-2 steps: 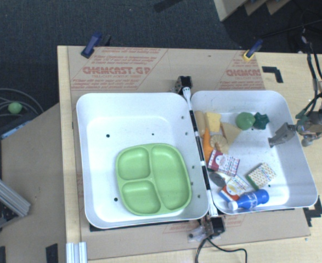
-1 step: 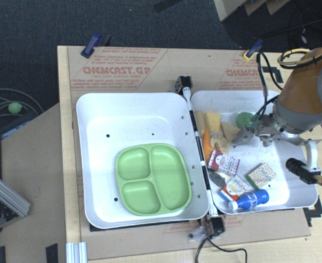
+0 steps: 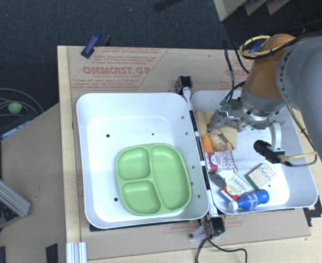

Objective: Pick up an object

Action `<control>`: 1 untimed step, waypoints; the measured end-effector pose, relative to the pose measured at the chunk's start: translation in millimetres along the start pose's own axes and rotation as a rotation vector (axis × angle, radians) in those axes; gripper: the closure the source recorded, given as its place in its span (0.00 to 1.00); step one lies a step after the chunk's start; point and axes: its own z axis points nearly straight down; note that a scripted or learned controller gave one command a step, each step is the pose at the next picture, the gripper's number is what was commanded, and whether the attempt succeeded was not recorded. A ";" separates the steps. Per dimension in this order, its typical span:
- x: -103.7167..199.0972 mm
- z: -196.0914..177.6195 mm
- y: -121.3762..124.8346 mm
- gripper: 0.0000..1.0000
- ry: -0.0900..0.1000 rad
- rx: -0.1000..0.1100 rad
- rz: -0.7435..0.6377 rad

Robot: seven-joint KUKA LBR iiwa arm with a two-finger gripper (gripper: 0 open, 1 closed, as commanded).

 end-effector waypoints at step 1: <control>-4.8 0.6 -49.8 0.00 -0.001 0.003 0.002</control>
